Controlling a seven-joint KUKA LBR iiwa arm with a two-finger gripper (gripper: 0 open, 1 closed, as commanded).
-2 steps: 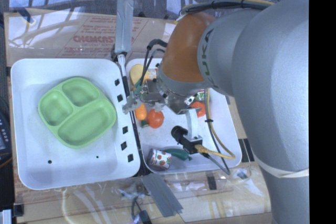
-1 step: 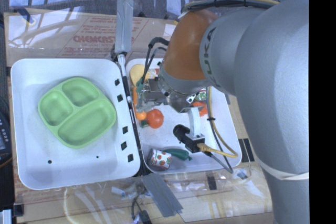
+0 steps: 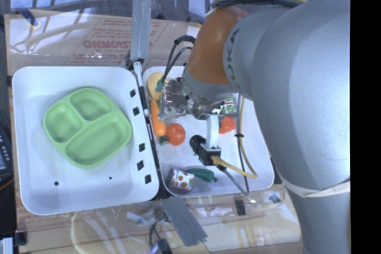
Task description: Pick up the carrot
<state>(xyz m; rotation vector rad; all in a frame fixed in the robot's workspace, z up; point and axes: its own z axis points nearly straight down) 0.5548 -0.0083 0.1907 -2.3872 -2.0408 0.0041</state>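
Camera view: one look from above.
Carrot: the long thin orange carrot lies in the right white bin, by its left wall, long way running up and down that wall.
Gripper: the gripper sits just right of the carrot.
Grip: cannot tell.

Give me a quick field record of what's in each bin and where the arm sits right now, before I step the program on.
left bin: shallow white bin holding a light green three-compartment plastic plate
right bin: shallow white bin, largely covered by the arm
carrot: slim orange carrot lying along the right bin's left wall
beside carrot: round red-orange tomato-like piece, touching or nearly so
near edge of right bin: small patterned cup on its side
arm: grey with orange band, over the right bin
claw: cannot tell its state
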